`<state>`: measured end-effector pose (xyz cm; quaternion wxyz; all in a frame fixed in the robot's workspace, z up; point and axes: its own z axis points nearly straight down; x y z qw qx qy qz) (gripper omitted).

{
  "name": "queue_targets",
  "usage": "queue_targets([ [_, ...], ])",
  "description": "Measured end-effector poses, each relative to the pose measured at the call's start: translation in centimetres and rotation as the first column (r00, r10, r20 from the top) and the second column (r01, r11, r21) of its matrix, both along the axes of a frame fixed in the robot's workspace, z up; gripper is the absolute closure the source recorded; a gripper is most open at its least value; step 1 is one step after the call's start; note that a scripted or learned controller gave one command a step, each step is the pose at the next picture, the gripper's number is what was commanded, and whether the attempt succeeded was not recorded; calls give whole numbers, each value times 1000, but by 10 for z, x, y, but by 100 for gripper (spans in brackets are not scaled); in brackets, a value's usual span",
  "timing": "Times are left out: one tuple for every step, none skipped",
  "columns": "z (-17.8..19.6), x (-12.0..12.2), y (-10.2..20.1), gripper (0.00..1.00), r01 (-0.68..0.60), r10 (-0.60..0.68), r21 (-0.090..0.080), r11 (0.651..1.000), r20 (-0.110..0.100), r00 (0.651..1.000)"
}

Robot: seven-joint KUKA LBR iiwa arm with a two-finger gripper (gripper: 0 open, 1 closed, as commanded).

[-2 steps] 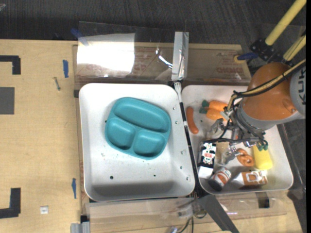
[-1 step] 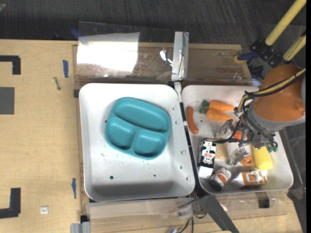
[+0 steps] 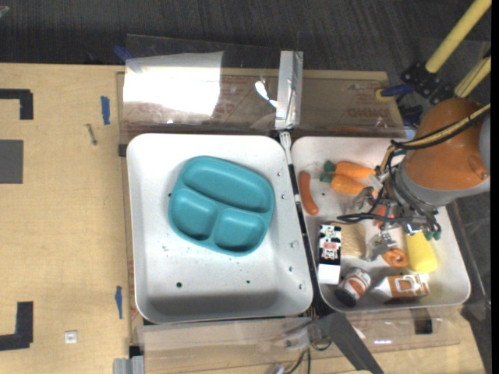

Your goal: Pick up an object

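Near edge of right bin: a small can [image 3: 356, 284] lay on its side just left of an orange packet [image 3: 408, 287], both close to the near wall of the right bin [image 3: 456, 294].
Middle of right bin: a black-and-white carton [image 3: 330, 244] lay left; a yellow block [image 3: 422, 253] sat right, just beside a small orange piece [image 3: 394, 257].
Gripper: the gripper [image 3: 383, 226] hung low over the clutter between carton and block; whether its fingers were spread or closed could not be told.
Far part of right bin: a toy carrot [image 3: 350, 175] lay beside a red sausage [image 3: 308, 194] by the left wall.
Left bin: a teal tray [image 3: 221, 203] lay alone in the left bin [image 3: 148, 209].
Advice: a clean grasp probably called for one isolated piece, the fingers set squarely either side and clear of neighbours.
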<state>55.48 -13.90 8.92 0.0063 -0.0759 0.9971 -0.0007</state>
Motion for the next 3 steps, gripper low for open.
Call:
queue_targets([
  [0,0,0,0,0,0,0,1000,0,1000],
  [2,-3,3,0,-24,24,0,1000,-5,1000],
  [8,-10,38,0,82,-82,3,997,-9,997],
])
